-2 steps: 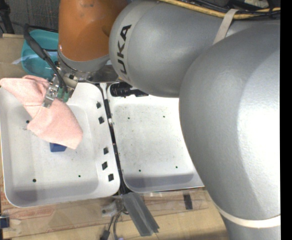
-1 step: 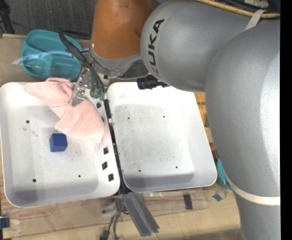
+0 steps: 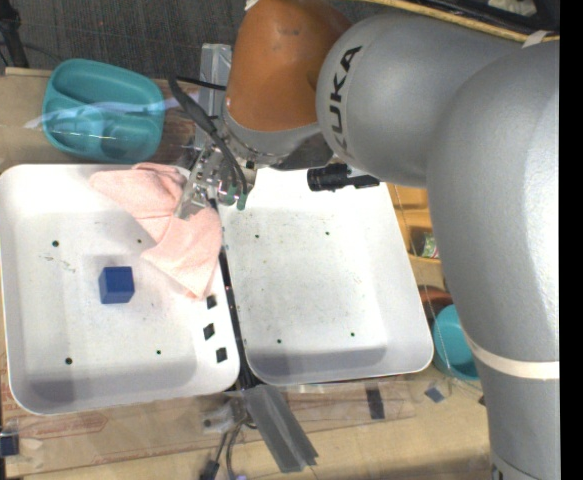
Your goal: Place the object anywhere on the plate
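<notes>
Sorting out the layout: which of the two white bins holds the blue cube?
The left bin: the blue cube sits on its floor beside the pink cloth. The right bin has neither.

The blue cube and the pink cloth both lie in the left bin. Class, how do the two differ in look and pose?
The blue cube is small, rigid and square-edged; the pink cloth is larger, soft and crumpled. The cube sits alone on the floor of the left bin; the cloth reaches the bin's inner edge, with the gripper over it. Both rest in the same white bin.
</notes>
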